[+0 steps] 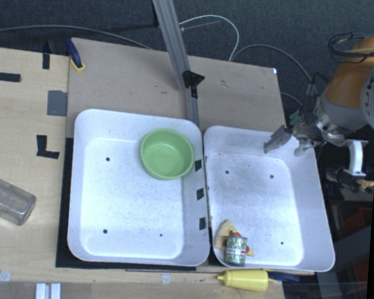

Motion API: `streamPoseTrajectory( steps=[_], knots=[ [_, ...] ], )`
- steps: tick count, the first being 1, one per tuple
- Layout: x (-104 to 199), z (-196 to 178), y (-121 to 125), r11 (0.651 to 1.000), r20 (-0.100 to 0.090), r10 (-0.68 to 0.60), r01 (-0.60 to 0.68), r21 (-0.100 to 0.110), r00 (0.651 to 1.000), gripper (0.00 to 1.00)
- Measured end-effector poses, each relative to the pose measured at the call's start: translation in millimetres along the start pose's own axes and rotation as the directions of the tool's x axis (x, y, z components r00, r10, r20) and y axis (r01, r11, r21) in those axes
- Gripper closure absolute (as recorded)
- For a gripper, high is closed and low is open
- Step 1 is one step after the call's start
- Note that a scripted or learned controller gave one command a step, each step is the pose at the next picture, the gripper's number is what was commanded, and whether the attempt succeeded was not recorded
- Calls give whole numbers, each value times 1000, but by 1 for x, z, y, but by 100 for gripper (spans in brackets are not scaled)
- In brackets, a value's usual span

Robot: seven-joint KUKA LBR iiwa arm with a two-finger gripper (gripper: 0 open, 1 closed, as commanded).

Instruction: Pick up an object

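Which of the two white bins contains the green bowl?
The left bin holds the green bowl, near its far right corner. The right bin holds only a small can with some packaging at its near left corner.

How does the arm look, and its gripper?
The arm is grey metal with a rounded orange band above the wrist. Thin dark cables loop by it. The gripper is small, with grey metal fingers.
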State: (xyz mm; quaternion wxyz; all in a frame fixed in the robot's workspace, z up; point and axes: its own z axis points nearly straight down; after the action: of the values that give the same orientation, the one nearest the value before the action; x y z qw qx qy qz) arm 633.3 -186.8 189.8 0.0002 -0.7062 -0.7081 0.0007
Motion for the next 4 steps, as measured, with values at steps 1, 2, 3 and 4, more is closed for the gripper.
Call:
streamPoseTrajectory(
  steps=[1, 2, 3, 4],
  knots=[
    [0, 0, 0, 1000, 0, 0, 0, 0, 1000, 0],
    [5, 49, 7, 1000, 0, -1, 1, 5, 1000, 0],
    [6, 103, 6, 1000, 1, 0, 0, 3, 1000, 0],
    [7, 90, 7, 1000, 2, -2, 2, 0, 1000, 100]
  ],
)
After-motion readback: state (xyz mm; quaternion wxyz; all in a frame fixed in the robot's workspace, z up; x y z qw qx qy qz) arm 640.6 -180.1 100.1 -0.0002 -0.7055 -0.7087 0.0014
